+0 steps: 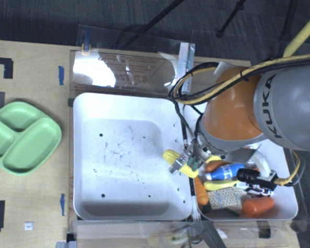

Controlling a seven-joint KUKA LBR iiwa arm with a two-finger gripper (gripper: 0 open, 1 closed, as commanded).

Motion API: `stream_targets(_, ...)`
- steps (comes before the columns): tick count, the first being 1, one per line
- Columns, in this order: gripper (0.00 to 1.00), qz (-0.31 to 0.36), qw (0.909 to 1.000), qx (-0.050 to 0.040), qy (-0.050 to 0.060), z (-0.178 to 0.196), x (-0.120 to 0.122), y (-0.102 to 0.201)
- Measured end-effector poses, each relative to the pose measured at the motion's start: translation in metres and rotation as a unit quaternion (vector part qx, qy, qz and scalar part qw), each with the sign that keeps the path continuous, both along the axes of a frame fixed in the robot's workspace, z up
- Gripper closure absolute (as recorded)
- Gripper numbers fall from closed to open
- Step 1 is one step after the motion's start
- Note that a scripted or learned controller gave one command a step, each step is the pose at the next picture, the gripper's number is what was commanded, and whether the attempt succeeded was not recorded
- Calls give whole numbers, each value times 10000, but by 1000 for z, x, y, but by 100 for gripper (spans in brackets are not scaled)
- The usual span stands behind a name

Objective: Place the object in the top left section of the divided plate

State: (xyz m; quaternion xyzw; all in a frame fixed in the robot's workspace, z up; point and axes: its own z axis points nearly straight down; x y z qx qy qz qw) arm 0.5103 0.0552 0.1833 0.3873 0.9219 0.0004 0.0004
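Observation:
The green divided plate lies on the wooden bench, left of both bins. Its top left section holds nothing. My gripper hangs over the right edge of the left bin, just beside the wall between the two bins. It is shut on a yellow, banana-like object, which sticks out on both sides of the metal fingers. The orange wrist and grey arm cover much of the right bin behind it.
The right bin holds several items: an orange carrot-like piece, a blue bottle, a beige woven pad and a red-orange lump. A clear plastic sheet stands behind the left bin.

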Motion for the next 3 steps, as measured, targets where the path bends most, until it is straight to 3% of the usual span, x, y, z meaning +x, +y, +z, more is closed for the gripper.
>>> stream_targets(1,100,-485,9988,0,4,20,-1,59)
stream_targets(2,100,-770,9970,-1,6,20,3,152)
stream_targets(3,100,-1523,9883,-8,11,40,-23,160)
